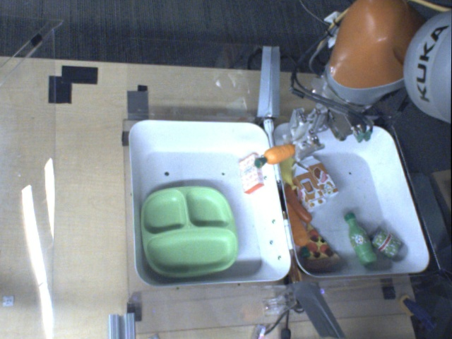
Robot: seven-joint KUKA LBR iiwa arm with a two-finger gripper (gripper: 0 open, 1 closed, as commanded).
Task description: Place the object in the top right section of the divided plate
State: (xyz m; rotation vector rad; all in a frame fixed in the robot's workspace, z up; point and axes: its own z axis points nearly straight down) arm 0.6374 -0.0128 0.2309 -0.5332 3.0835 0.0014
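Green divided plate (189,230) low in left bin (205,134), carrot (280,154) at claw (305,137).

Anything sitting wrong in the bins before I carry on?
Yes. The toy carrot lies across the divider between the two bins, by the claw, not inside either. A small carton lies tipped over in the left bin, beside the green plate, not on it.

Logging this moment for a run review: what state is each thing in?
Green divided plate: flat in left bin, sections bare.
Orange toy carrot: at the gripper, above the bins' divider.
Small red-white carton: lying in left bin.
Green toy bottle: lying in right bin.
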